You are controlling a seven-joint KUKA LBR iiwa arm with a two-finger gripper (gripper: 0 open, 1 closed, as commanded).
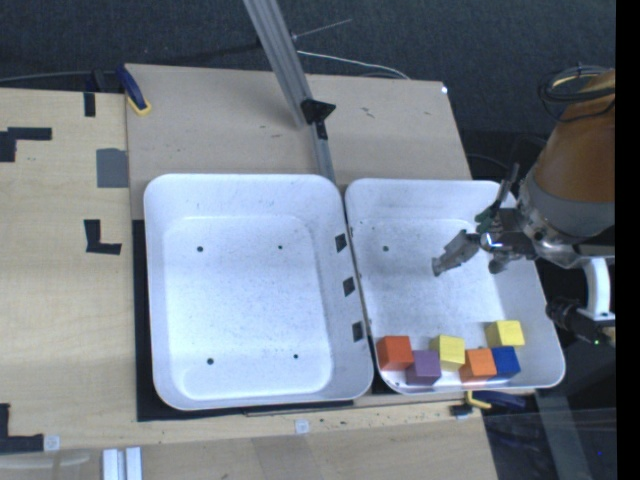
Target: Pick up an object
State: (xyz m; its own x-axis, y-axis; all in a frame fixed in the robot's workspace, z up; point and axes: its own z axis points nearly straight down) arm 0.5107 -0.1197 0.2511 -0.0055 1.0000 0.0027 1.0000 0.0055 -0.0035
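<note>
The claw (452,255) hangs above the right bin (420,208), grasp state indeterminate, well apart from the blocks (450,356) at the near wall; pickup remains outstanding.

2 glossy white plastic bins (245,193) on a matt wooden bench (60,298); metal rail (280,38) looks smooth.
</note>
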